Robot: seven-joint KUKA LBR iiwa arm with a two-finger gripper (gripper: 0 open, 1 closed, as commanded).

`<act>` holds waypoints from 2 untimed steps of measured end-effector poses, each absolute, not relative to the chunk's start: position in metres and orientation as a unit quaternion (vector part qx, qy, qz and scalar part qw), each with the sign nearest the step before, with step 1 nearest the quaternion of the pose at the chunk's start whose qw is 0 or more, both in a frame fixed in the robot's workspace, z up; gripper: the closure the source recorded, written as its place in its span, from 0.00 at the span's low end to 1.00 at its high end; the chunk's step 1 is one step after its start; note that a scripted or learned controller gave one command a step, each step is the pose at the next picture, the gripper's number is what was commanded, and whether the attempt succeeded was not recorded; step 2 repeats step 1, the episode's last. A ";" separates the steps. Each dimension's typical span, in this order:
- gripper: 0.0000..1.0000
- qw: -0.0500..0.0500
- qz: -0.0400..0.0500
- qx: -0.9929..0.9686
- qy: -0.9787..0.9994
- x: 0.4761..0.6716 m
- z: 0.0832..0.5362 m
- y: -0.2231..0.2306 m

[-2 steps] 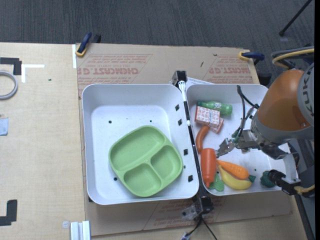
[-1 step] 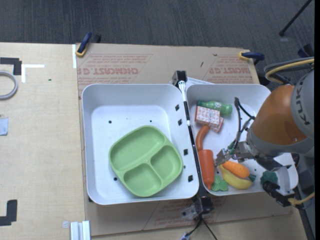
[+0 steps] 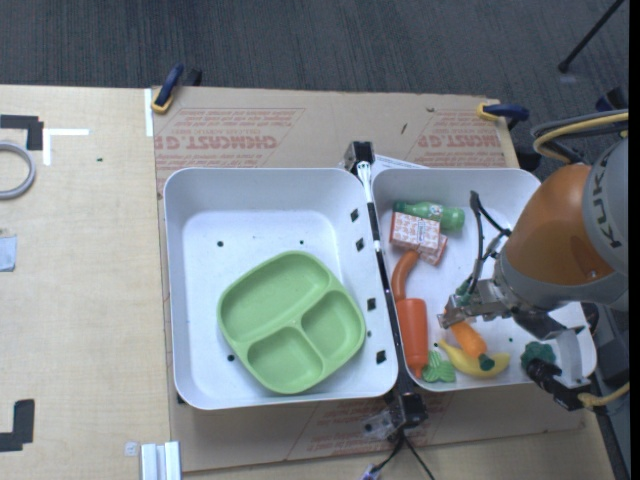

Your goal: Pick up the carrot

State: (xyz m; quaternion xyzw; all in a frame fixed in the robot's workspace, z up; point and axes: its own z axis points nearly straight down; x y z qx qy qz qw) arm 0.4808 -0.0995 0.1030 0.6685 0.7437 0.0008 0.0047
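Light wood bench [image 3: 80, 298]; cardboard sheet [image 3: 330, 133] on it, two white bins [image 3: 190, 298] side by side on top.

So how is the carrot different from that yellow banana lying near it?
The carrot is orange with a green leafy end, while the banana is yellow. The carrot is straight and lies lengthwise along the bin's left wall; the banana is curved and lies crosswise near the front wall. The carrot looks longer and thicker than the banana. Both lie flat in the right bin, close to the pincer.
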 end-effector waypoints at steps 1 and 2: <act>1.00 0.000 0.000 0.817 0.577 0.478 0.192 -0.061; 1.00 0.000 0.000 0.817 0.577 0.478 0.192 -0.061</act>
